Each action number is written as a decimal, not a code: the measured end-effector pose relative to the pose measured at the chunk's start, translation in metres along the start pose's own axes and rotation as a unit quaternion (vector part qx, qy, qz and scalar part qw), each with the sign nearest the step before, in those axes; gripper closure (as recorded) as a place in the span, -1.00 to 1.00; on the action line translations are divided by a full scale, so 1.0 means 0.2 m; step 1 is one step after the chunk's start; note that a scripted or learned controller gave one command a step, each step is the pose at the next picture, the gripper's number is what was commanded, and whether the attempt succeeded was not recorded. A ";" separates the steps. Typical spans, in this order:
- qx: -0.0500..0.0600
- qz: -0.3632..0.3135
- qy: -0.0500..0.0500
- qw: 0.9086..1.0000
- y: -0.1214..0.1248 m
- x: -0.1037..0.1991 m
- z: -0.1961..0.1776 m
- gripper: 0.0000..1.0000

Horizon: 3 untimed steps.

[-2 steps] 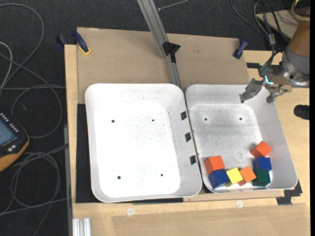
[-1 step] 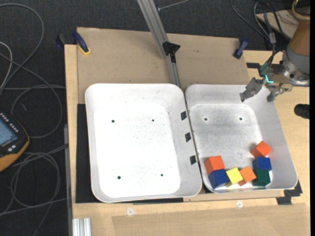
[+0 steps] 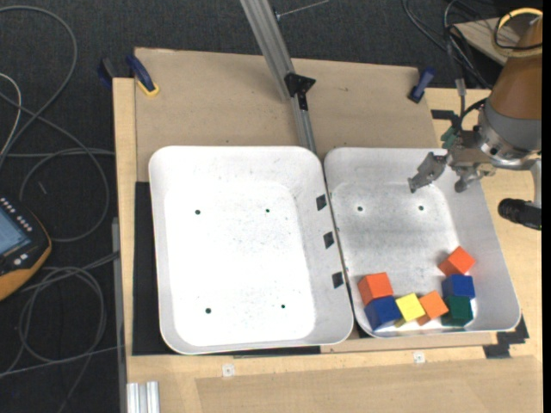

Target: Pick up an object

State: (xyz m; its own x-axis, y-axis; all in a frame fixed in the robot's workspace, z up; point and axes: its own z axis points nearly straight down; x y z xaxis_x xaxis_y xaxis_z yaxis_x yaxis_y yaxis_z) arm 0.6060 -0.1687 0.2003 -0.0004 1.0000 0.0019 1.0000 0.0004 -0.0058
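Overhead view of the bench, read from left to right. At the far left, a handheld controller [image 3: 17,239] lies on the dark floor among loose cables. The wooden bench top [image 3: 215,101] carries two blue clamps, one at its far left corner [image 3: 142,76] and one at its far right [image 3: 421,84], and a slanted metal rail [image 3: 275,54] runs down to the gap between the bins. The left bin [image 3: 237,248] shows only a speckled white floor with four small dark dots. The right bin [image 3: 405,231] holds a cluster of coloured blocks in its near right corner: an orange block [image 3: 374,286], a blue block [image 3: 383,311], a yellow block [image 3: 410,306], a smaller orange block [image 3: 433,304], a green block [image 3: 459,312], a second blue block [image 3: 460,286] and, farthest from the near rim, another orange block [image 3: 459,261]. The gripper [image 3: 443,177] hangs over the far right part of the right bin, its two fingers spread apart with nothing between them. The blocks lie well apart from it, toward the near rim. Above it, the arm [image 3: 516,101] enters from the right.
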 end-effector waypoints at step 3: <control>-0.004 0.000 0.000 1.000 0.04 -0.02 0.44 1.00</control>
State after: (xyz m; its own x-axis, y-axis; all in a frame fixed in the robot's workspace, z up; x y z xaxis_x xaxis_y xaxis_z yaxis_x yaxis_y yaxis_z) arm 0.6138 -0.1735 0.1116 -0.0001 1.0000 0.0009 1.0000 0.0001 0.0013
